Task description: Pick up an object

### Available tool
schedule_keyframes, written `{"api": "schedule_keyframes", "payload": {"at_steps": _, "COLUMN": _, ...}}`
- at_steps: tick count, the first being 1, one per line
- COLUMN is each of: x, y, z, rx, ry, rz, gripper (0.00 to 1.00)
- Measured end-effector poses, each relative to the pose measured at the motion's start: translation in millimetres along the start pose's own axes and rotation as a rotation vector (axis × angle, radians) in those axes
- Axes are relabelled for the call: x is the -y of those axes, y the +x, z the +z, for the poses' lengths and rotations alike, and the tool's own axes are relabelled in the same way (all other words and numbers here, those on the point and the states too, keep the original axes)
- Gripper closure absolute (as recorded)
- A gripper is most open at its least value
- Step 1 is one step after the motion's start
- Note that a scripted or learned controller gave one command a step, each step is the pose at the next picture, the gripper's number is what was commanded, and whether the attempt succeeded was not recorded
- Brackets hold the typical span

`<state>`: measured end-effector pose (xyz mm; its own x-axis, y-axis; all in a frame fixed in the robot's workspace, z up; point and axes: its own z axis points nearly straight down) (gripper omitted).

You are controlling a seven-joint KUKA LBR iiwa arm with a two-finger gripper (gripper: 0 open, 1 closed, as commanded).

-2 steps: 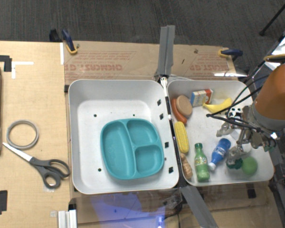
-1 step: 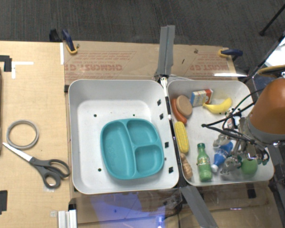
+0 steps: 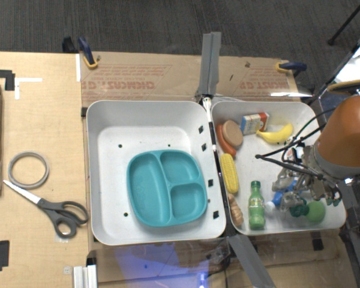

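Looks not done yet. Nothing lifted clear of the bin, as far as can be seen.

Claw [image 3: 299,192] down low in the right bin [image 3: 270,105], near its front right corner, under the arm [image 3: 348,134]. Cannot tell if wide or narrow, with wires and small parts in the way. Cannot tell if gripping anything either.

Plenty to pick from, all in the right bin. Closest to the claw: a green ball [image 3: 315,212] just beside it, and a small blue thing [image 3: 281,198] on its other side, too blurry to name. A bit further off: a green bottle [image 3: 256,206] standing up. Along the left wall: corn [image 3: 229,173] and a bun [image 3: 231,135]. At the back: a banana [image 3: 275,134] and a little box [image 3: 254,123].

In the left bin [image 3: 108,161], just a teal tray [image 3: 168,188]. Out on the desk [image 3: 36,119], well away: scissors [image 3: 51,207] and a tape roll [image 3: 28,169].

Probably going for the ball or the blue thing. Left to do: close on one, get a good hold, lift it up out of the bin.
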<state>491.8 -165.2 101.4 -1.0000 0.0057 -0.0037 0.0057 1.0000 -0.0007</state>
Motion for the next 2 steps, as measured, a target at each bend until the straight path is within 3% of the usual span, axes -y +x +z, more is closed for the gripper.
{"api": "schedule_keyframes", "payload": {"at_steps": 1, "x": 39.9, "y": -69.7, "z": -92.6, "rx": 0.002, "ry": -0.001, "rz": -0.307, "gripper": 1.00}}
{"api": "schedule_keyframes", "payload": {"at_steps": 2, "x": 21.9, "y": -117.2, "z": -1.2, "rx": 0.003, "ry": -0.001, "rz": -0.261, "gripper": 1.00}}
